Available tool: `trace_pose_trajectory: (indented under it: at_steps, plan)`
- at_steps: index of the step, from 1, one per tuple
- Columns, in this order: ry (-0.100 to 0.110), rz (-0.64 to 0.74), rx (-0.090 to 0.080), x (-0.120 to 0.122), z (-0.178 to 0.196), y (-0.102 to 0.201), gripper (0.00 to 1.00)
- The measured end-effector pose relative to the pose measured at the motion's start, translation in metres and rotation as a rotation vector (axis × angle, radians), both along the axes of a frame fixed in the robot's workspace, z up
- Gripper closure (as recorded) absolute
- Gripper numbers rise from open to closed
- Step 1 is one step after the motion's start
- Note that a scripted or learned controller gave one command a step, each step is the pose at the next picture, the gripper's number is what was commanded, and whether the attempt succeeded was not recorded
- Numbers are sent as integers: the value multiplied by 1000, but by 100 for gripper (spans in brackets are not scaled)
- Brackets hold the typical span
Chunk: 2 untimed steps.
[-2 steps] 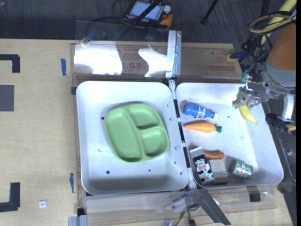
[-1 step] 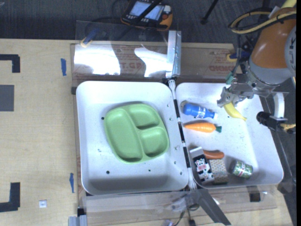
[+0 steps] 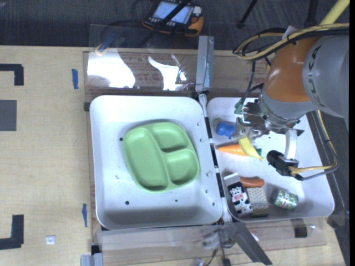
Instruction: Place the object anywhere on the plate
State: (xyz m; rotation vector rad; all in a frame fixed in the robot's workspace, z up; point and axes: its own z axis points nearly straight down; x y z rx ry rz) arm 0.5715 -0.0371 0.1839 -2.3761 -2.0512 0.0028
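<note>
Jaws: can't tell their state, the gripper [image 3: 250, 127] is mostly hidden under the wrist, low in the right bin [image 3: 321, 198]. It sits right over the banana [image 3: 250, 148] and carrot [image 3: 232, 147], blue thing [image 3: 225, 129] just left. Plate [image 3: 161, 155] is in the left bin [image 3: 111, 121], nothing on it. Likely at the grasp step. To do it well: centre on one item, not two, close firmly, lift straight before crossing the divider.
</note>
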Motion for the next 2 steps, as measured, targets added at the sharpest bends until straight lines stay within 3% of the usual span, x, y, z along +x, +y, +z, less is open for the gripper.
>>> trace_pose_trajectory:
  at_steps: [1, 2]
  plan:
    - [0, 0, 0, 0, 0, 0, 0]
    - [-3, 0, 0, 1, 11, 0, 100]
